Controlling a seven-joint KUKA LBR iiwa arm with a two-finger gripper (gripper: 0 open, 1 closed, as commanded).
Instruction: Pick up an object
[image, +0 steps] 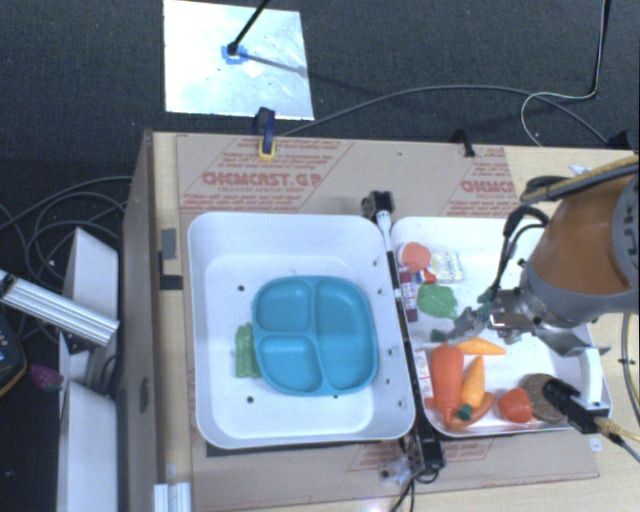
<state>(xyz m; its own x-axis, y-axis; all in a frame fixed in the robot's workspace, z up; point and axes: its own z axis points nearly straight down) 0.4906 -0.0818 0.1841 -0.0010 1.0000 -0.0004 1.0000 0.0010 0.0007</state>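
arm over the right bin, gripper low among the toy food.

the gripper (478, 322) sits in the right bin (500, 232), just above the carrot (447, 373) and beside the green leaf piece (437, 300); whether its fingers are spread or closed, i cannot tell. an orange piece (482, 347), a red tomato (515, 404) and a brown piece (543, 392) lie near the bin's front. the left bin (215, 300) holds a blue divided plate (315, 335) with a green piece (244, 351) touching its left edge.

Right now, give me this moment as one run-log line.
arm: over right bin | pincer: above carrots, beside green piece | grasp: none seen | left bin: blue divided plate
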